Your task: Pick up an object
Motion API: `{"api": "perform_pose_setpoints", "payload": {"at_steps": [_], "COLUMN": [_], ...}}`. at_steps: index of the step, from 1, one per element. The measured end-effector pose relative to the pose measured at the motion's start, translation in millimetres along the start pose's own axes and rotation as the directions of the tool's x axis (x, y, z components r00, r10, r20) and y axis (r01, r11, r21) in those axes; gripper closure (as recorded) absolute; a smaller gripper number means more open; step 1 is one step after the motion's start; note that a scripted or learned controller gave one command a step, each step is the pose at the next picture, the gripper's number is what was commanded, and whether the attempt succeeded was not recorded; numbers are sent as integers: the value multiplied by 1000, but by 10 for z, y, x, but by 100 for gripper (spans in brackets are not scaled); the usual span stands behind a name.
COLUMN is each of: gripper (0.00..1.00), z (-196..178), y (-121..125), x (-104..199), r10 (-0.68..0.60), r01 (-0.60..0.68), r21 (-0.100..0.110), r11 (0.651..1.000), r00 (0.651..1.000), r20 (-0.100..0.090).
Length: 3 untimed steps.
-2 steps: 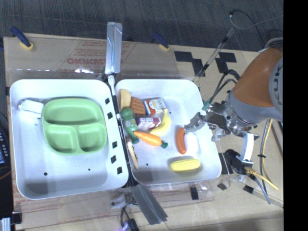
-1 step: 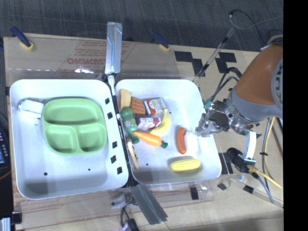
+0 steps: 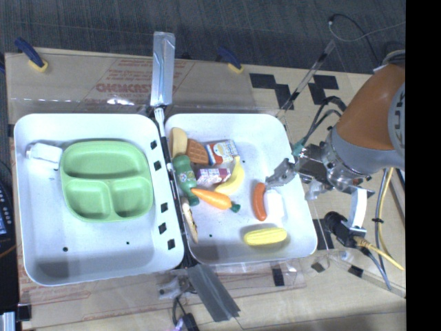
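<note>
Found the yellow corn cob (image 3: 265,236) closest to the front wall of the right bin (image 3: 227,255), lying crosswise with its long axis running left to right. Just behind it, saw a red sausage (image 3: 259,201) stretched front to back, with a small white piece (image 3: 274,203) right beside it on the arm's side. Judged the sausage the likeliest pick: nearest thing to the gripper (image 3: 279,176), lying just in front of it and a little to its left, so a short drop forward and leftward, with the closing direction set across the sausage's width, looked like what the next move called for.

Placed the gripper over the right-hand part of the right bin, hanging above the floor and holding nothing visible. Could not tell whether it stood wide or narrow. Traced the arm in from the right, its wrist bent down and leftward over the bin's rim, the orange band (image 3: 368,112) high behind it.

Further left, noted a carrot (image 3: 210,198), a banana (image 3: 236,176) and a green bottle (image 3: 182,171) crowded together, touching or overlapping. Beyond the divider, saw a green tray (image 3: 107,179) in the left bin (image 3: 89,254).
</note>
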State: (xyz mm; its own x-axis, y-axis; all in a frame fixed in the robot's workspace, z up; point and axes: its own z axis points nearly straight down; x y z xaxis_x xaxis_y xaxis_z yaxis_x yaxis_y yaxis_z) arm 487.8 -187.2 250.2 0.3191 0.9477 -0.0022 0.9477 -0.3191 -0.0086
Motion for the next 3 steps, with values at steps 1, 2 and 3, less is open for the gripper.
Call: {"api": "perform_pose_setpoints", "payload": {"at_steps": [1,2,3], "gripper": [0,0,100], "z": [928,1582,1491], "y": [847,943,937], "x": [337,439,452], "r10": [170,82,77], "r01": [-170,-82,-77], "r21": [-2,-4,-1], "r11": [985,997,997], "r00": [985,997,997], "r20": [-2,-4,-4]}}
